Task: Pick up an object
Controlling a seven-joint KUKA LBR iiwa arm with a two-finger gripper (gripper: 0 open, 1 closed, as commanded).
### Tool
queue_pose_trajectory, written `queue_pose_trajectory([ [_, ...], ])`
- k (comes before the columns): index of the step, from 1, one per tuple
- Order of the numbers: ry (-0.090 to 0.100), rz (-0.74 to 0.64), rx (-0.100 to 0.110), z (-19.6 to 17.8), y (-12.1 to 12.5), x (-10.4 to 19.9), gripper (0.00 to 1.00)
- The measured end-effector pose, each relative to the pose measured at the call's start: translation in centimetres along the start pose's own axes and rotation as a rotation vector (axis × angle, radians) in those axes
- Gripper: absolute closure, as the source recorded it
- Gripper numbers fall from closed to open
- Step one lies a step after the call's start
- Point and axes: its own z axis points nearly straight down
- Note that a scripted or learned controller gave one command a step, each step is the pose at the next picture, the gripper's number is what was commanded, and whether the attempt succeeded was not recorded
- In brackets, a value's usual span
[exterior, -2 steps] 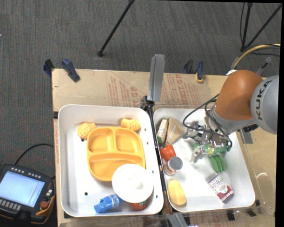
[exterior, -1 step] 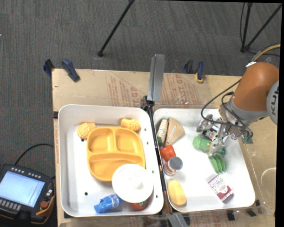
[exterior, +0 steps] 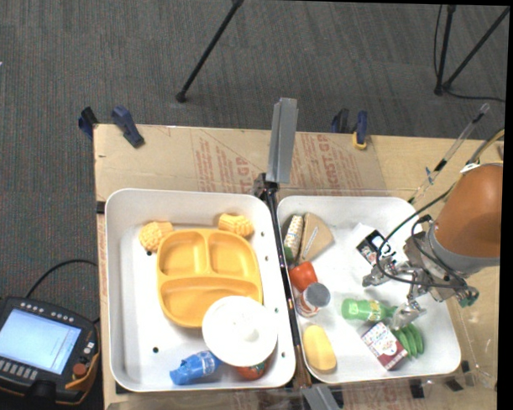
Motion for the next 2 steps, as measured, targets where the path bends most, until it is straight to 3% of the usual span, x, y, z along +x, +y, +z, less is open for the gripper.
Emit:
queue_pose_trajectory([
  [1,-0.001,0.163,-0.001,0.0,10.1,-7.1,0.0],
  [2,-0.001,-0.141,0.001,0.0,6.8,-6.2,0.0],
])
